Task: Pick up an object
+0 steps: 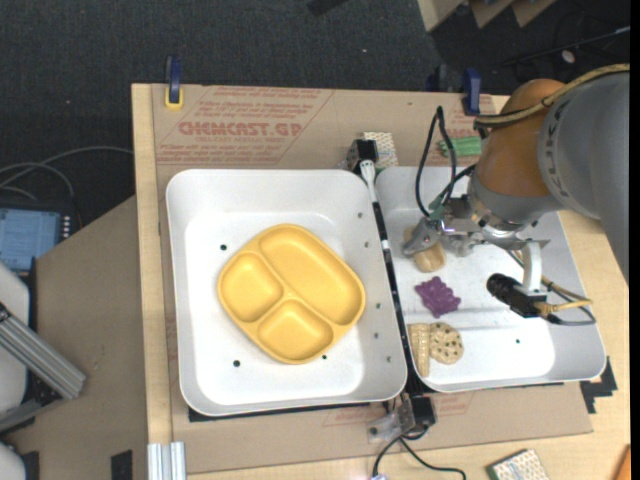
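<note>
The gripper (432, 240) hung low in the right bin (570, 358), just above a tan lump (430, 259). Whether its fingers were apart, I couldn't tell. A yellow tray (290, 293) sat in the left bin (195, 268).

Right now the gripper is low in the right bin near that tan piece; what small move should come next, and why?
Probably lower a touch and close. The gripper sits just above the tan piece by the right bin's left wall, nothing visibly between its fingers. The purple toy lies apart, so it shouldn't interfere.
</note>
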